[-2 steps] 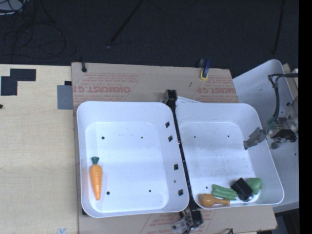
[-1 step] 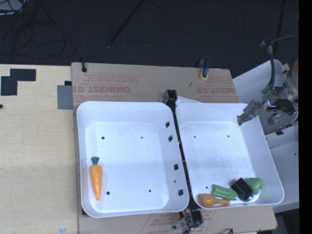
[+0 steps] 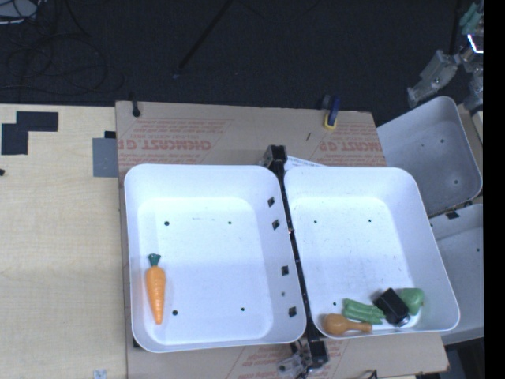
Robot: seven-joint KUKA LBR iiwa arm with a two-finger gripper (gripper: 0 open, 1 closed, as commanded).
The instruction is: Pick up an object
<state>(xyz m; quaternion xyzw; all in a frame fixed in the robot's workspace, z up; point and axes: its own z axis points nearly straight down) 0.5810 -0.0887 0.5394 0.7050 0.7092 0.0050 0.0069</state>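
Gripper [image 3: 443, 69] sits well clear of everything, can't tell if it's open or shut. Nearest pickings, block [image 3: 392, 306] and pepper [image 3: 363, 311], are jammed together against the bin [image 3: 430, 235] wall, so I'd expect a fumble. The carrot [image 3: 155, 293], farthest off, lies alone.

The arm [image 3: 454, 58] is cut off by the right edge at the top corner, its end too blurred to read. A black block [image 3: 392, 305] overlaps the green vegetable [image 3: 411, 298] (kind unclear), hiding part of it.
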